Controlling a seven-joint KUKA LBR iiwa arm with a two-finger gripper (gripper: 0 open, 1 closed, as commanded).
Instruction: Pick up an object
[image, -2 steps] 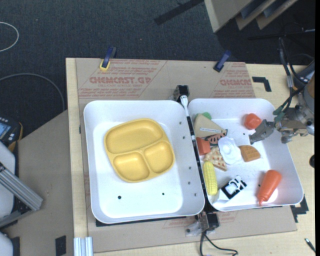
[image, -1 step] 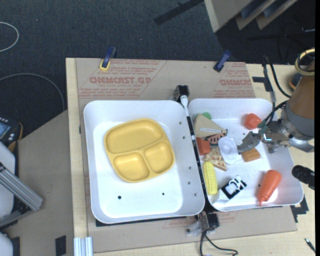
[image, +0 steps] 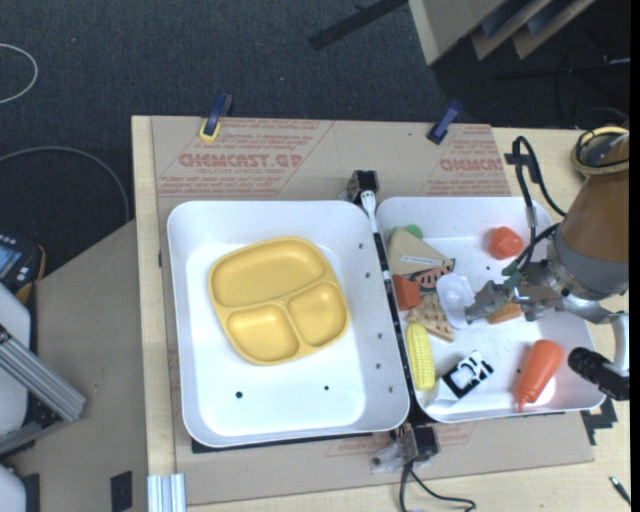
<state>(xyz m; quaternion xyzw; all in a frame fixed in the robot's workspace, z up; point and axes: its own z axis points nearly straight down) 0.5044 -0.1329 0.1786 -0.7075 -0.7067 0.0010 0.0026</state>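
At the far left, the left bin held just a yellow divided plate, lying flat and well apart from the work. All the small items lay in the right bin. Along its left wall sat a corn cob, with a waffle-like piece, a red piece and a tan wedge crowded just above it. A clear cup lay next to these, and a black-and-white block sat nearer the front. The gripper was low over the middle of this bin, just beside the cup and touching or nearly touching a small orange piece. Whether the pincer was spread or pressed together could not be told, and nothing was visibly pinched in it. The orange piece looked the likeliest target, though that was a judgement. To do the step well, the pincer would need to be centred over that one piece and kept clear of the cup, which could easily be nudged or slip aside, then close fully before any lift. Farther right, an orange-red ball and a carrot lay on their own as easier, uncluttered picks. The arm came in from the right.
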